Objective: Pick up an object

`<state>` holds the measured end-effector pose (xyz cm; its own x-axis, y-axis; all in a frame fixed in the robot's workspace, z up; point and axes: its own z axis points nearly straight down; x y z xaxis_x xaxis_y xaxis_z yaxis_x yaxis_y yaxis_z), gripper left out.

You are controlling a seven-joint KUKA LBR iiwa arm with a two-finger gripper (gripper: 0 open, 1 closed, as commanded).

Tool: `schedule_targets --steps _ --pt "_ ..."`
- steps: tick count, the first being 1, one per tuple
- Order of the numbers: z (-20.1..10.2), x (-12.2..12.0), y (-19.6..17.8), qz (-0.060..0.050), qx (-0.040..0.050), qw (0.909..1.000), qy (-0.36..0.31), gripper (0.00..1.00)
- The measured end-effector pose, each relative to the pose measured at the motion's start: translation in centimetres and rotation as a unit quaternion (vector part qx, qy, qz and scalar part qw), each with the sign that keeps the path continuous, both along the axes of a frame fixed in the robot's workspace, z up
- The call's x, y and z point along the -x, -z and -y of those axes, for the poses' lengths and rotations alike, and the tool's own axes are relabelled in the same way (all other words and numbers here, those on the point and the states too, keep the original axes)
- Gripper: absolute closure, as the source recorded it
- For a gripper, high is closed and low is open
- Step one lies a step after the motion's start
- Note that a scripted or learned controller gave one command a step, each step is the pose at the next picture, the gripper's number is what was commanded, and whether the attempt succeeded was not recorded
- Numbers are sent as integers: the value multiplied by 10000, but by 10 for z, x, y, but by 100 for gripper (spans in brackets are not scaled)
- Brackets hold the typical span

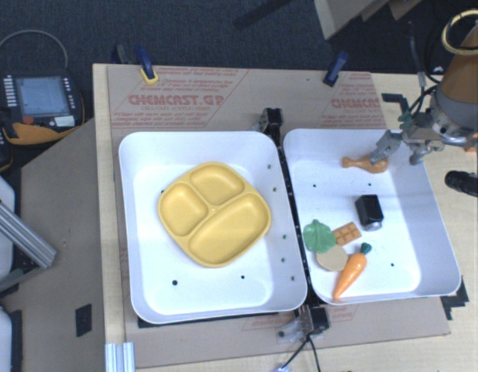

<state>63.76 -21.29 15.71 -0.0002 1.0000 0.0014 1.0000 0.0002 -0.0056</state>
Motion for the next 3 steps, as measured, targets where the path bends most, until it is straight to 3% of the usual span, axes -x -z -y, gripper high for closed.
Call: schedule_targets --steps 1,2,3 --pt "-5 1 43 5 2 10000 -8 0" --pt "-5 0 29 40 13 10000 -10 100" --pt "-2 -3 -36 76 26 10000 -5 100"
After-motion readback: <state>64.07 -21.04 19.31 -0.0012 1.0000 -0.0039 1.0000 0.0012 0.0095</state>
